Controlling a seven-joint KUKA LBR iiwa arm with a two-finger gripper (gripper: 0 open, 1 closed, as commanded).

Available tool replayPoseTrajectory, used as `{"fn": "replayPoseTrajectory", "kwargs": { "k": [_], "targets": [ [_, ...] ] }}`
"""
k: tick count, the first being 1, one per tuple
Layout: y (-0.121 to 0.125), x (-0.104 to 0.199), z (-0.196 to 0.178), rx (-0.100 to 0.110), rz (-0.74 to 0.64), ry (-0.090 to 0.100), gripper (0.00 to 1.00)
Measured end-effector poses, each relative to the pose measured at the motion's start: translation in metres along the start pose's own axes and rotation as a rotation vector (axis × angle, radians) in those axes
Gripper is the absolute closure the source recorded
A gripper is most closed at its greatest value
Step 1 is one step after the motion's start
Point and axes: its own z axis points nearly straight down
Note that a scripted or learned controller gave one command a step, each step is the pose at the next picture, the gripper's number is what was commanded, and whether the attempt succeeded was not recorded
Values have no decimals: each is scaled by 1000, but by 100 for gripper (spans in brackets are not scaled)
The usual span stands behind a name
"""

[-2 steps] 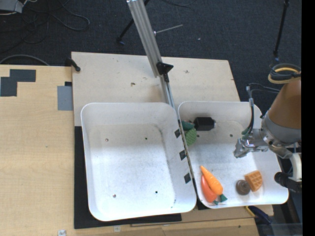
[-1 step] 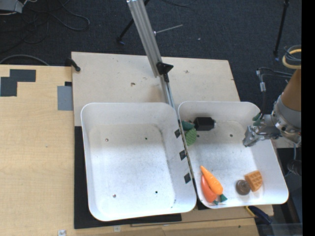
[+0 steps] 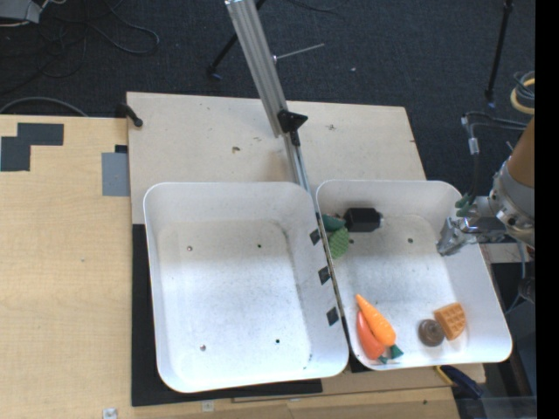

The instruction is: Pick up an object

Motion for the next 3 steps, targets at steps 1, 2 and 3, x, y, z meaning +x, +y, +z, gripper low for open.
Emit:
{"fn": "replayPoseTrajectory", "kwargs": {
  "k": [1,2,3],
  "targets": [
    [15,60,0,2,-5,3,100],
    [36,117,-3,1,-5,2,100],
    [53,157,9,3,-2,1,100]
  ]
}}
